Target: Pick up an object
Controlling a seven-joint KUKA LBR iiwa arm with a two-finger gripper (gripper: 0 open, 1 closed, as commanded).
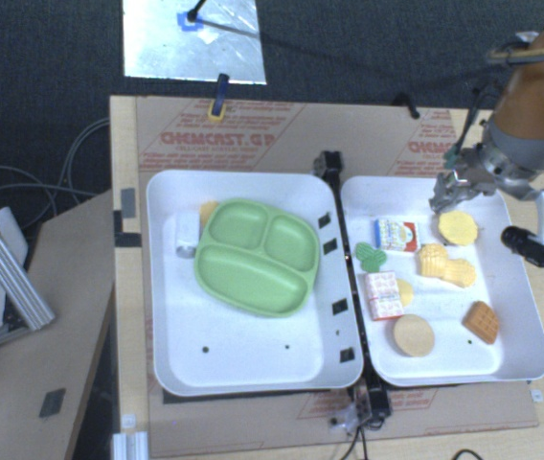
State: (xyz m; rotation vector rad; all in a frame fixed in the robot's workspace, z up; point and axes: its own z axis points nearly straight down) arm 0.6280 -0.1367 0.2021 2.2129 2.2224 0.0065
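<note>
We see the tabletop (253, 132) covered with brown cardboard, and on it two white bins side by side. The left bin (243, 353) holds a green divided plate (258, 255), which lies in the middle and a little toward 12 o'clock. A small white object (188, 233) and something yellow (208, 211) lie at the plate's 9 to 10 o'clock edge, partly hidden by it.

The right bin (511, 353) holds several small toy foods. A yellow round piece (458, 227) lies at 1 o'clock in this bin. A red and white packet (396, 235) is near 11 o'clock, and a green piece (371, 255) is just beside it at 9 o'clock. A pale waffle-like piece (444, 264) lies near the centre. A pink checked block (383, 294) is at 8 o'clock, a tan round disc (413, 335) at 6 o'clock, and an orange cracker (481, 321) at 4 o'clock.

The arm comes in from 3 o'clock. The hand (449, 192) hangs at the bin's 12 to 1 o'clock rim, just beside the yellow round piece. Whether it is released or clenched, we cannot tell
</note>
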